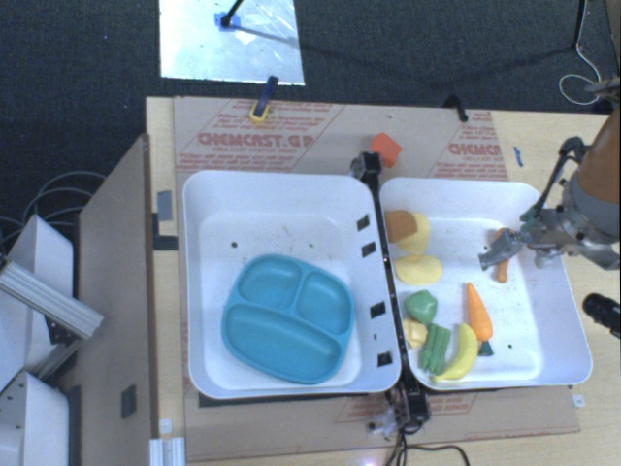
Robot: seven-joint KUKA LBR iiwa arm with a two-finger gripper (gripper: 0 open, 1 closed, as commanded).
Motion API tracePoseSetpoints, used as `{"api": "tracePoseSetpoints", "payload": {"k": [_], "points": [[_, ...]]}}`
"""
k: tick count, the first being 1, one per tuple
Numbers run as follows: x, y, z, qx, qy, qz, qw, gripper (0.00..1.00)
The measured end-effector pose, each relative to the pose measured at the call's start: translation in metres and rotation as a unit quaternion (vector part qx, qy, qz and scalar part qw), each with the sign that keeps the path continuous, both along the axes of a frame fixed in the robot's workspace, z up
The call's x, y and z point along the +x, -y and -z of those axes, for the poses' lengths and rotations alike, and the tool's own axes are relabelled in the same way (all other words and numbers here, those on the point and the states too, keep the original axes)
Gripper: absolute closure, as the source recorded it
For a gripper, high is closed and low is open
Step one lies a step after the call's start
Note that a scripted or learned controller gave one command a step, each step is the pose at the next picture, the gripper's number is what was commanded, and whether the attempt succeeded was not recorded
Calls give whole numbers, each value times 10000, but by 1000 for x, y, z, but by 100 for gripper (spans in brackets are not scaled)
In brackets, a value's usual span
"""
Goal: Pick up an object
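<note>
The right bin (pixel 553 357) holds several toy foods along its left side. A brown and orange bread-like piece (pixel 403 226) lies at the top, with a pale yellow lump (pixel 417 270) below it. Lower down are a green pepper (pixel 421 306), an orange carrot (pixel 477 312), a yellow banana (pixel 464 352) and a green pod (pixel 435 348). My gripper (pixel 498 252) reaches in from the right and hangs low over the bin's upper right part. A small orange piece (pixel 502 273) shows right at its tip; whether it is held is unclear.
The left bin (pixel 223 212) holds a blue divided plate (pixel 288 316). An orange block (pixel 386 149) sits on the cardboard behind the bins, next to a black clamp on the divider (pixel 367 168). The right bin's right half has bare floor.
</note>
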State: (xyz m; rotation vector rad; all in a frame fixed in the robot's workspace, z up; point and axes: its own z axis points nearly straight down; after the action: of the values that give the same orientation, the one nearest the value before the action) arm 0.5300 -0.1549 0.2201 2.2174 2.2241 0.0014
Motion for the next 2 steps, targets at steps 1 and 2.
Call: {"api": "tracePoseSetpoints", "payload": {"k": [1, 2], "points": [[-36, -12, 142, 4, -21, 14, 10000, 0], [-32, -10, 125, -5, 15, 17, 10000, 100]]}}
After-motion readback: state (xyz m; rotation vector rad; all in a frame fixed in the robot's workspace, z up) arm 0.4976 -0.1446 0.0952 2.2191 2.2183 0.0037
